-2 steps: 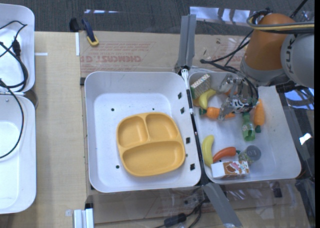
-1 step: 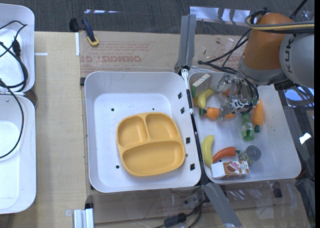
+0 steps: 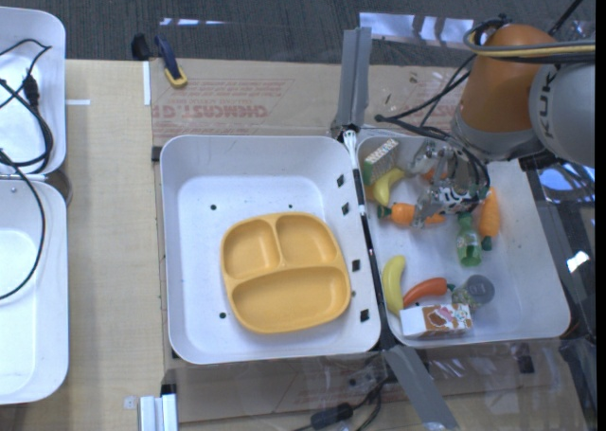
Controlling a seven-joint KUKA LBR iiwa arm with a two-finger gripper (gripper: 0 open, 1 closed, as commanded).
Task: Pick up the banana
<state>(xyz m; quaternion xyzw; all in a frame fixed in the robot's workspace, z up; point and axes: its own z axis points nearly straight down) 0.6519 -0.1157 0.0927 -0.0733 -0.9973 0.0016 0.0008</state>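
Looking down from the camera view, the banana (image 3: pixel 393 282) lies near the left wall of the right bin (image 3: pixel 530 325), just beside a red pepper (image 3: pixel 425 291) and well apart from the gripper (image 3: pixel 441 194), which hangs over the clutter further back. Whether its fingers are spread or closed cannot be made out. The banana looks light, stiff and smooth-skinned, so a pinch across its middle seems safest.

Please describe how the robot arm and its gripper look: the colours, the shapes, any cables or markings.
The arm is rounded and grey, with a broad orange band above the wrist and dark letters on the grey shell. A yellow cable and thin black cables run along it. The gripper is a small cluster of metal and black parts, with black-and-white markings low on it.
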